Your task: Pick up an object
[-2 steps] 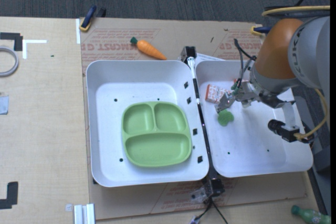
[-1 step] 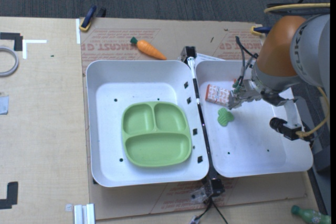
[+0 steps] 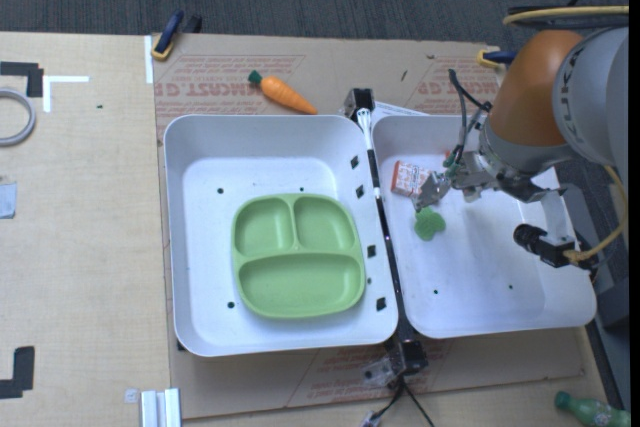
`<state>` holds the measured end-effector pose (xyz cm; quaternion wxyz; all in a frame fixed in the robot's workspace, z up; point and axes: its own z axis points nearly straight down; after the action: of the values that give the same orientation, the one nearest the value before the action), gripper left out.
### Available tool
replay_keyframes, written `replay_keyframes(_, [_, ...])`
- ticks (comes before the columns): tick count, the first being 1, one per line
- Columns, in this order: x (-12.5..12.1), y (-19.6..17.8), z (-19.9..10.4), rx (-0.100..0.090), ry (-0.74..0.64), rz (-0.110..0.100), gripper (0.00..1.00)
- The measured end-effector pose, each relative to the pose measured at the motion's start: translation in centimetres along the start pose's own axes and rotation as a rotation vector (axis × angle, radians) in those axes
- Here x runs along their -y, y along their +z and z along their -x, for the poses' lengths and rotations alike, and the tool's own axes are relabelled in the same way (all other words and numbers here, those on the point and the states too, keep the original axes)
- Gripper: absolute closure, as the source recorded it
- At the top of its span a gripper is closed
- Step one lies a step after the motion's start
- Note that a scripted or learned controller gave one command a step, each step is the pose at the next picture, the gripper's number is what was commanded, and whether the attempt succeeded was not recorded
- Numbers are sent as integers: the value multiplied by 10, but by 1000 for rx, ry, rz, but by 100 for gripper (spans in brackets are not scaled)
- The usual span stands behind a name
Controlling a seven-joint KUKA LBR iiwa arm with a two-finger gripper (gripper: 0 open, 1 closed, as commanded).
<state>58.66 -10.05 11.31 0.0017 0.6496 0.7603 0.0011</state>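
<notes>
High fixed camera, slanted down, both bins (image 3: 180, 245), perhaps mid-distance

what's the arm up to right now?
The KUKA arm reaches in from the right over the right bin. Its gripper sits just above a small green broccoli-like toy, next to a red-and-white packet. Whether it grips anything can't be told. The left bin holds a green divided plate; a toy carrot lies outside.
</notes>
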Motion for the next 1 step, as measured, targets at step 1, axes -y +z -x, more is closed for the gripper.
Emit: replay_keyframes(1, [-46, -79, -55, 0, 255, -5, 0])
